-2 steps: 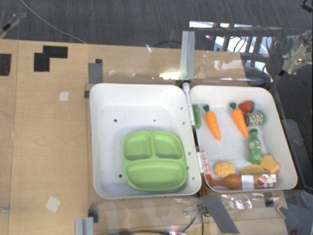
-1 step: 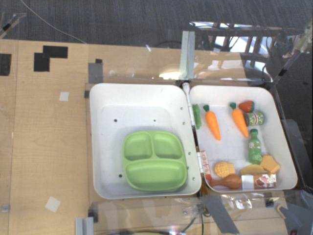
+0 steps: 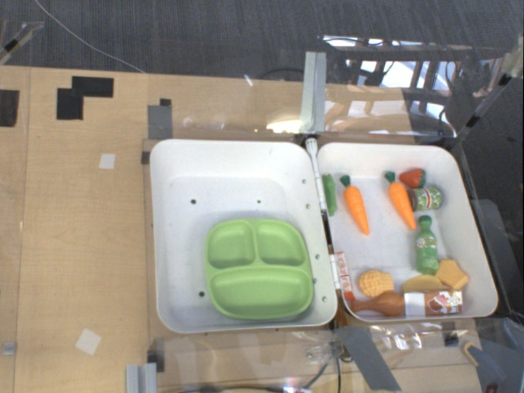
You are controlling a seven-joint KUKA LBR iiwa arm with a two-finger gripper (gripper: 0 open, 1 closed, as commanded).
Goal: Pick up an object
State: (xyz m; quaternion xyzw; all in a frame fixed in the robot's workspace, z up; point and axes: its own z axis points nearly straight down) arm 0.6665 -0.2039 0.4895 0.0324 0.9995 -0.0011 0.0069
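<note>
Carrot and green bottle in right bin, green plate in left bin, jaws' state cannot be told

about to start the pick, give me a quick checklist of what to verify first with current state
1. Pickable items present in the right white bin: ok, two orange toy carrots and a green plastic bottle lie there.
2. First carrot has space around it: ok.
3. Front corner clutter: not ok, small white carton and yellow pieces are packed together.
4. Green divided plastic tray sits flat in the left white bin: ok.
5. Pincer state: cannot tell.
</note>
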